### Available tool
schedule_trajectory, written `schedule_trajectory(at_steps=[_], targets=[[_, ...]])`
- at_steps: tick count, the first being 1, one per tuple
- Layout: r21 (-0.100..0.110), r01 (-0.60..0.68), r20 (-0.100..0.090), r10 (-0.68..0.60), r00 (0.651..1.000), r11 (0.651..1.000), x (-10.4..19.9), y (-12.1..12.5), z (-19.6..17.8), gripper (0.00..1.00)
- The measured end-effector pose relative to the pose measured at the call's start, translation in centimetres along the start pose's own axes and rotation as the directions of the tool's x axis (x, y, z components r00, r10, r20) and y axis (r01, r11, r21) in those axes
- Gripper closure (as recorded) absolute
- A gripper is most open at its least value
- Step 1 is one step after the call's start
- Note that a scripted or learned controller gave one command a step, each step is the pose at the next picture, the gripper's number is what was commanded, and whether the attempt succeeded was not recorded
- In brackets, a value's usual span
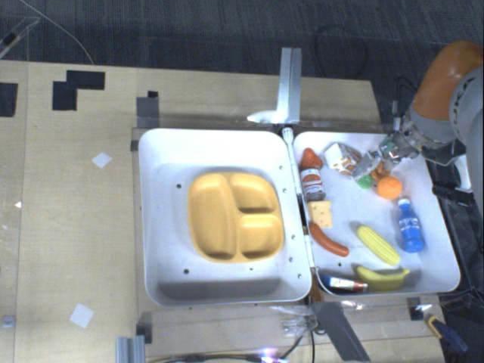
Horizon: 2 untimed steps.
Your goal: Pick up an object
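The gripper (393, 147) is over the far corner of the right bin (446, 274), and I cannot tell its state. Just beside it, toward the bin's middle, lie a green item (365, 178) and an orange (389, 188). Nearer than the orange lie a blue bottle (409, 226), a corn cob (377, 246) and a banana (383, 277). The left bin (162, 225) holds a yellow tray (234, 215).
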<state>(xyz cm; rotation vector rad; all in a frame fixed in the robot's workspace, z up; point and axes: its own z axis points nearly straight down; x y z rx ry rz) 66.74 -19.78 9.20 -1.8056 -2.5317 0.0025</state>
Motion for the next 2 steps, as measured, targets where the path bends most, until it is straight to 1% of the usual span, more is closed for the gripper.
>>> schedule_trajectory(at_steps=[1, 2], targets=[[0.009, 0.006, 0.004, -0.006, 1.000, 1.000, -0.2, -0.2, -1.2, 1.00], [-0.035, -0.159, 0.026, 0.160, 0.987, 0.987, 4.3, -4.9, -10.0, 1.00]])
